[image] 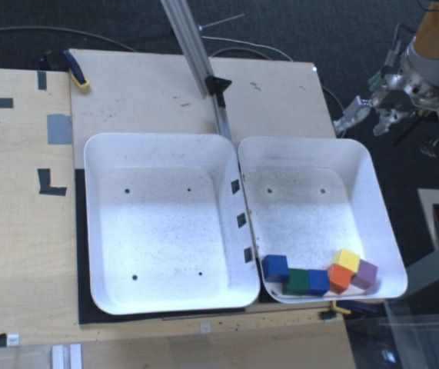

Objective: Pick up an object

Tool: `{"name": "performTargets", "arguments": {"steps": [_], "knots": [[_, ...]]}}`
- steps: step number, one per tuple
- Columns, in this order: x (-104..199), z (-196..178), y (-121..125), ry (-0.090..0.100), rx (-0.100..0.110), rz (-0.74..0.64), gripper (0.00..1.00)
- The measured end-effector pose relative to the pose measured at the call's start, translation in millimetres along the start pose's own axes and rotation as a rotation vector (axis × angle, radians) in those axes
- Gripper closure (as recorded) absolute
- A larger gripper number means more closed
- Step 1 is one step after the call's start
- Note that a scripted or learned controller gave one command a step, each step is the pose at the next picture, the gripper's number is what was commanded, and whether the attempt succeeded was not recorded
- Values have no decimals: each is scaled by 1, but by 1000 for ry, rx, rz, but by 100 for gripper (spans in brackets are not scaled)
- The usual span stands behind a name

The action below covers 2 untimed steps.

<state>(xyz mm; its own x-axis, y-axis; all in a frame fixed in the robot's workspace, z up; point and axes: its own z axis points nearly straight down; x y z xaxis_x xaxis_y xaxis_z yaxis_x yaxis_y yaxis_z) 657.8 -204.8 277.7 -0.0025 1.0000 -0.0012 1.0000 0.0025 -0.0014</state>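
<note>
While our two-finger metal tool (pixel 363 115) hangs spread open, gripping nothing, beyond the right white plastic bin's (pixel 373 177) far-right corner, we see small coloured cubes (pixel 320 274) clustered along that bin's near wall.

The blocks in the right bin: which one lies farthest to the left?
The blue block, alone at the left end of the cluster; the green block and the others lie to its right, along the bin's near wall.
</note>
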Motion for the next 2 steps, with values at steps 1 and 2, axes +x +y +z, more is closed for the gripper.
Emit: {"name": "performTargets", "arguments": {"steps": [1,2], "knots": [[64,90,-62,6,11,-1,0],[38,157,-24,-1,4,1,0]]}}
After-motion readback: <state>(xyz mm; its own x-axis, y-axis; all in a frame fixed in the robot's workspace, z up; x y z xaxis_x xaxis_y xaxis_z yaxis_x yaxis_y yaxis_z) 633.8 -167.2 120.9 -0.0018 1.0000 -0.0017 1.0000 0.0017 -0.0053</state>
